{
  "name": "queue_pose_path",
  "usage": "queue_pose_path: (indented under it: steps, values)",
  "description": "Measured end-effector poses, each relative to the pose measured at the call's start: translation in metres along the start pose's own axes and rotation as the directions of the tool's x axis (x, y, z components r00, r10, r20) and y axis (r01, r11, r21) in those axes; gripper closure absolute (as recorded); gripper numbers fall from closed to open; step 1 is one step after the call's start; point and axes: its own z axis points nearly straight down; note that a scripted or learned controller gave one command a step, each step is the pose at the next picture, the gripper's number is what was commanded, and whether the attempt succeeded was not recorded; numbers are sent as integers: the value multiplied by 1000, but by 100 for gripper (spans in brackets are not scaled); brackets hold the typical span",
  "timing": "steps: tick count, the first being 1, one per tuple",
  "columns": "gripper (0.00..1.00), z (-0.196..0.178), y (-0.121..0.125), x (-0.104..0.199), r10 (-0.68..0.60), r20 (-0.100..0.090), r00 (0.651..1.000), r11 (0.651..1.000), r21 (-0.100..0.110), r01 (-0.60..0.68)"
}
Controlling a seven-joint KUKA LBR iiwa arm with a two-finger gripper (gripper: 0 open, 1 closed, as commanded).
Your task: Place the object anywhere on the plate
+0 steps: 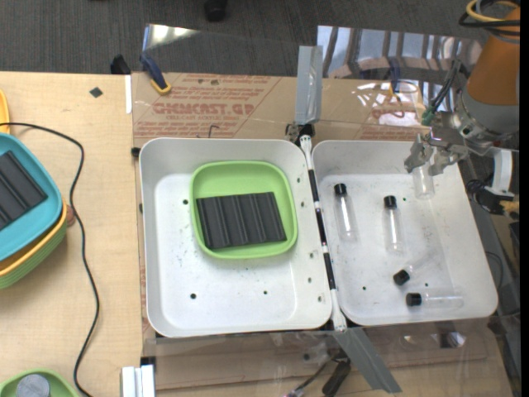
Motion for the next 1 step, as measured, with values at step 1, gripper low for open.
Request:
queue_pose_path:
  steps: [1]
  values:
    - [0,0,0,0,0,0,1000,1000,0,0]
